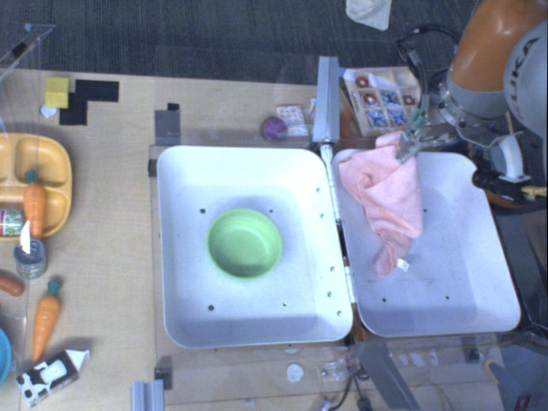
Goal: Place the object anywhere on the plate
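Note:
A pink cloth (387,197) is in the right bin (462,272), drawn up into a peak at its far end, with a narrow tail trailing toward the bin's middle. My gripper (410,142) is at that peak, near the bin's far edge, and its fingers are shut on the cloth's top corner. The green plate (245,243) sits in the middle of the left bin (197,187), well to the left of the gripper, with nothing on it.
A raised divider (336,221) separates the two bins. Behind the right bin lie a patterned box (377,97) and a small purple ball (273,128). A yellow tray (34,182) and toy carrots (44,315) lie left of the bins.

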`<state>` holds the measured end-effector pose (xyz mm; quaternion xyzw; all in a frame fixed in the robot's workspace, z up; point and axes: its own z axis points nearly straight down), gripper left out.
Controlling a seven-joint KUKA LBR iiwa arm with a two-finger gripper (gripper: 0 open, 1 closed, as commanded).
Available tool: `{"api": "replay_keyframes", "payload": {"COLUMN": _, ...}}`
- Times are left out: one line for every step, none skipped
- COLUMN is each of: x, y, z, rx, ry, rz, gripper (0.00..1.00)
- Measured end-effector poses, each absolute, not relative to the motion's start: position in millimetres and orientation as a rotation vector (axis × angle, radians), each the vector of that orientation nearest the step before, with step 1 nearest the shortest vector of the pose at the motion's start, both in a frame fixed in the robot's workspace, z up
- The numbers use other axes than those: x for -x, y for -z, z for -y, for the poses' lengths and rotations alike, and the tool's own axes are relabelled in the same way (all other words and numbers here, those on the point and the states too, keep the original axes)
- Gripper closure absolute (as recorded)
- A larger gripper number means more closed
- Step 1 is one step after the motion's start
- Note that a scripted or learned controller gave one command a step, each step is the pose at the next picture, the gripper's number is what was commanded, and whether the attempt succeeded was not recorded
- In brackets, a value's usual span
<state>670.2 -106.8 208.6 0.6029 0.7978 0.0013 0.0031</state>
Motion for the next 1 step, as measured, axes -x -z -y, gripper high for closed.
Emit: {"api": "replay_keyframes", "payload": {"x": -657.0, "y": -245.6, "z": 61.0, "rx": -1.752, "ry": -0.007, "rz": -2.598, "gripper": 1.00}}
